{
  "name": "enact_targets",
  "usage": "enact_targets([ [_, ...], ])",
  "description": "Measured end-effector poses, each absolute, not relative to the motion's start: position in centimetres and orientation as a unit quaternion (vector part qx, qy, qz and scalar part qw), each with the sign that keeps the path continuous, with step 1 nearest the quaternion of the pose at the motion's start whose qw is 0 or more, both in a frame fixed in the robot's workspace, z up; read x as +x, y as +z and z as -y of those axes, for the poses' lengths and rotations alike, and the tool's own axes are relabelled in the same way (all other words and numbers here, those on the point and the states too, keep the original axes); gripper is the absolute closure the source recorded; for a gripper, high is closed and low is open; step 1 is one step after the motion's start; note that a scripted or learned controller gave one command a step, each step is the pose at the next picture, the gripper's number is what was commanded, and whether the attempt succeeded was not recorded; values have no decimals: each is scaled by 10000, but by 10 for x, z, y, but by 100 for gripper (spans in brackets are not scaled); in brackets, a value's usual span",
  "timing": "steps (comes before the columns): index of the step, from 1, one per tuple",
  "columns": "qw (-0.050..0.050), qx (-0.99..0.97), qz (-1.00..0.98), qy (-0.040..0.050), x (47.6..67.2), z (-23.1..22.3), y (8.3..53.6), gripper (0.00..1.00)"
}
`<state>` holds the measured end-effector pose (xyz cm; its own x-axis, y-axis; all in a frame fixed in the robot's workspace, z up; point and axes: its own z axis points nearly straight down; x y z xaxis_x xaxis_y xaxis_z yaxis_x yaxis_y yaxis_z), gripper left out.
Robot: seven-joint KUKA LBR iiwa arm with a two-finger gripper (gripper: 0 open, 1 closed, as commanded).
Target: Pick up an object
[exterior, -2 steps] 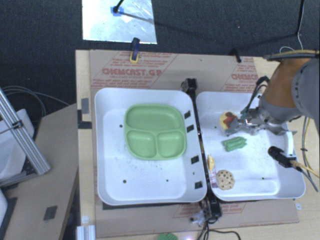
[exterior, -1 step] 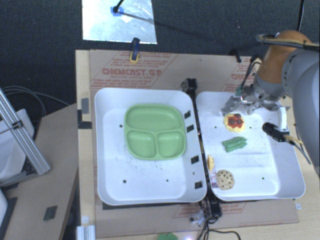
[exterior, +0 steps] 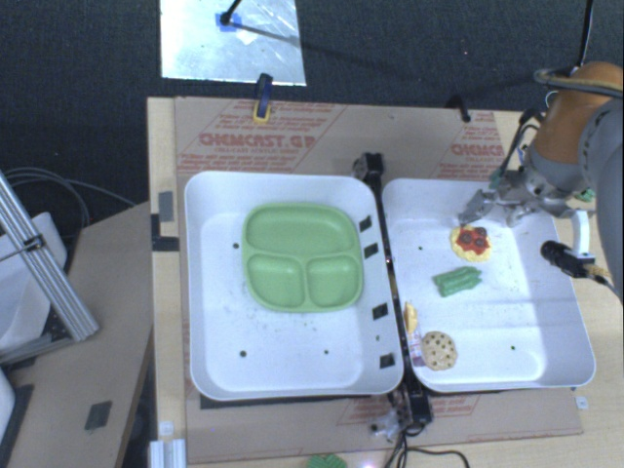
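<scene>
- Here, the claw (exterior: 505, 203) hangs over the far part of the right bin (exterior: 546, 359), below the arm (exterior: 575, 135) that reaches in from the right with its orange band above the wrist.
- The fingers look spread a little, one tip pointing left toward the bin's back wall and one lower right, and nothing sits between them; how wide the gap is cannot be read with certainty at this size.
- The small pizza (exterior: 472, 243), a yellow round with red topping, lies on the bin floor just beside the claw, a little nearer the camera and slightly left of it; whether a fingertip touches it cannot be told.
- The green pod (exterior: 456, 281) lies nearer still, just beyond the pizza, apart from the claw.
- The cookie (exterior: 439, 350), pale with dark chips, rests near the right bin's front left corner, well apart from the claw.
- A thin yellow piece (exterior: 410, 316) sits against the bin's left wall; its shape is too small to make out.
- The left bin (exterior: 210, 359) holds a green divided plate (exterior: 301, 257), lying flat near its middle.
- A black handle-like part (exterior: 565, 258) juts over the right bin's right side; what it belongs to is unclear.
- The arm's upper part is cut off at the frame's right edge.
- A green thing (exterior: 327, 461) at the bottom edge is cut off and cannot be identified.
</scene>
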<state>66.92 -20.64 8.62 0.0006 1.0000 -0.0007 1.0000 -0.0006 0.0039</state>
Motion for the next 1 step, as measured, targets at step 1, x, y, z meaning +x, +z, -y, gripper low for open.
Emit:
enact_targets([
  [1,21,7071,-7071,11,635,207,87,0],
])
